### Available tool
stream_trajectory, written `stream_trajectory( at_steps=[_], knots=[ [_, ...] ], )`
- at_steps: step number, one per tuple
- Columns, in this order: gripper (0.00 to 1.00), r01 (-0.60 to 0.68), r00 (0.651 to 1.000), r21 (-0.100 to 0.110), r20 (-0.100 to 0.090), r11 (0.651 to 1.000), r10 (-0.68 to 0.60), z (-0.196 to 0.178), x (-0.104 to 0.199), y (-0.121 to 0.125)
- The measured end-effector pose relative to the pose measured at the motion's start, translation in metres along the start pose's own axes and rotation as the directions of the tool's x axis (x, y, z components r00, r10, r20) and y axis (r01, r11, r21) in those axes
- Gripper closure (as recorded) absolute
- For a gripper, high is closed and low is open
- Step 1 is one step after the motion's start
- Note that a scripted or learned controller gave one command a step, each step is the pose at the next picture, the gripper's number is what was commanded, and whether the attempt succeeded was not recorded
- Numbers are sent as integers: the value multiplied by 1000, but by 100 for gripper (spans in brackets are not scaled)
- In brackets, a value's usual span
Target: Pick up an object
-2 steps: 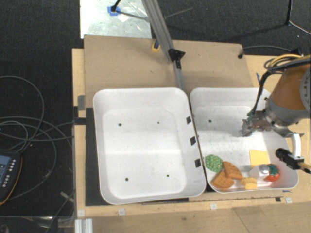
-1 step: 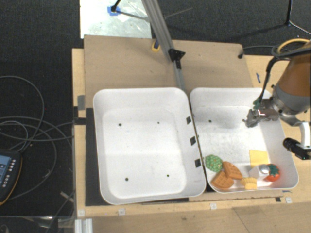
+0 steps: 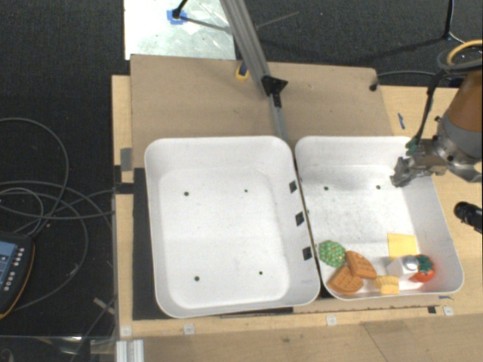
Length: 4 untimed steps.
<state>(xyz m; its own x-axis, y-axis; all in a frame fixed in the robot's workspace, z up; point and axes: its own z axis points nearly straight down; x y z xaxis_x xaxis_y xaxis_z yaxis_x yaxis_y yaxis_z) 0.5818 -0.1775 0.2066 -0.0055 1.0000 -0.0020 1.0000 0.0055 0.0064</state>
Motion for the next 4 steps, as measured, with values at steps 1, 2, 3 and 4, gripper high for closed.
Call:
stream_trajectory(
  at_steps=[1, 2, 3, 4],
  knots=[
    [100, 5, 1000, 4, -4, 1000, -5, 4, 49, 10],
    [100, 5, 1000, 5, -4, 1000, -5, 5, 95, 17],
    [100, 6, 1000, 3, -4, 1000, -6, -13, 149, 22],
    [100, 6, 1000, 3, -5, 1000, -6, -27, 202, 23]
  ],
)
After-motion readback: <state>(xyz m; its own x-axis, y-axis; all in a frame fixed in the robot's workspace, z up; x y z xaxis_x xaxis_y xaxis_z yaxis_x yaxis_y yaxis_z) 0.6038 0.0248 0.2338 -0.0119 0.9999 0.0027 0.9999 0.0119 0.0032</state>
